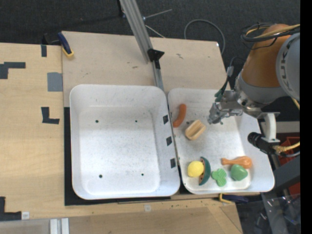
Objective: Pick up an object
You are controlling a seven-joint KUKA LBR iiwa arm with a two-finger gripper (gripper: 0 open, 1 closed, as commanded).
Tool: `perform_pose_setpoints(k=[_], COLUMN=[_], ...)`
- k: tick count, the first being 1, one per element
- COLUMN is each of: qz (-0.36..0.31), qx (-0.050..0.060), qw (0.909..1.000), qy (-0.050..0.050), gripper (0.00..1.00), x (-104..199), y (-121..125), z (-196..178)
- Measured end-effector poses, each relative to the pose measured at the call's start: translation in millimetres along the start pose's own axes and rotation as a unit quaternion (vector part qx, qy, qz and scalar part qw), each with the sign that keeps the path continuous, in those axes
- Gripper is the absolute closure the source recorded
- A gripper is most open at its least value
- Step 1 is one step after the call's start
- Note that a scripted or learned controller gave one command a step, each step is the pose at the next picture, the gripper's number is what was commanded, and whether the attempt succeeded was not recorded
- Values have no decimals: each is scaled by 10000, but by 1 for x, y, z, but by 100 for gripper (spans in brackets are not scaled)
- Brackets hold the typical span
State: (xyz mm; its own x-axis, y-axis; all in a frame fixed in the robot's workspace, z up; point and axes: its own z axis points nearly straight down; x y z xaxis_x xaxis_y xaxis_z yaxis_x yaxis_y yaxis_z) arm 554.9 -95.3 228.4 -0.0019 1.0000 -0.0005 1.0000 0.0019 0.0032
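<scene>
Tan bun (pixel 195 129) lying mid right bin (pixel 253 182), at 8 o'clock from end effector (pixel 216 117). Finger state: cannot tell, likely grasping nothing. Descend centred over bun before closing.

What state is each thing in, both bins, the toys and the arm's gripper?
Left bin: upright on the bench.
Right bin: upright, holding the toys.
Sausage: lying near the right bin's left wall.
Bun: lying flat, apart from the sausage.
Lemon: resting against a dark green piece.
Green toys: lying at the near edge.
Orange toy: lying flat.
Gripper: above the right bin, beside the bun, holding nothing visible.
</scene>
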Motion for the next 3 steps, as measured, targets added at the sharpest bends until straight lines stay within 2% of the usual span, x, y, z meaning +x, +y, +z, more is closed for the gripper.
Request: perform_pose_setpoints(k=[1,2,3], qz=[-20,-22,-28], qx=[19,25,15], qw=[10000,10000,10000], qy=[10,7,12], gripper=[100,100,100], x=[46,94,148], y=[12,29,52], z=[-7,5,-1])
